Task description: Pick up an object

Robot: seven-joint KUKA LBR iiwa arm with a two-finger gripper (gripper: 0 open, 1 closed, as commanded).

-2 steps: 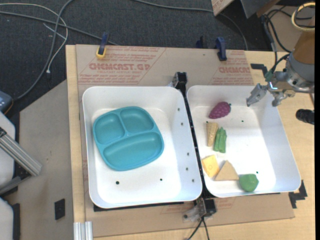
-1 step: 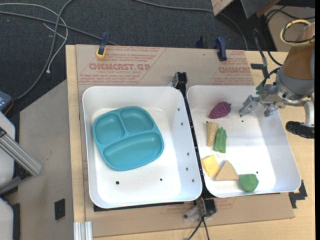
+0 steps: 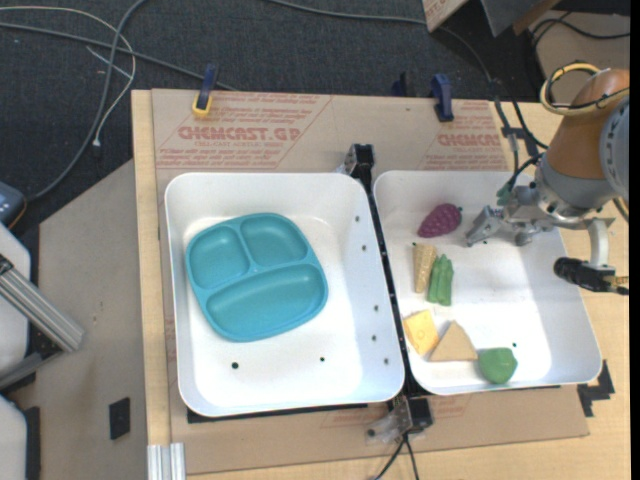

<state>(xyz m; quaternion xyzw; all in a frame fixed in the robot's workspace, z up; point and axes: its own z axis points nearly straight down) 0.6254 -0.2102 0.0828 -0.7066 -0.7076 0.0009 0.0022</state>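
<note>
A purple bunch of grapes [image 3: 440, 220] lies in the upper left part of the right bin [image 3: 560, 313], and the tool [image 3: 480, 230] hangs just to its right, close beside it but with a sliver of white floor showing between them. The tool's two grey fingers are spread apart with nothing between them, tips turned toward the lower left of the frame.

Below the grapes, a tan wafer-like strip [image 3: 424, 266] and a green pickle-shaped piece [image 3: 441, 280] lie side by side, touching. Farther down, near the bin's bottom edge, a yellow cheese wedge [image 3: 421, 331] touches a tan triangular slice [image 3: 455, 345], and a round green piece [image 3: 497, 365] sits just right of that slice. All of these are well apart from the tool.

The arm [image 3: 585, 153] comes in from the right edge of the frame, its orange band above the wrist.

In the left bin [image 3: 345, 268], a turquoise divided plate [image 3: 257, 275] lies flat toward the left side. Both bins rest on a cardboard-covered counter [image 3: 260, 128], with two blue clamps [image 3: 207, 88] at its top edge.
</note>
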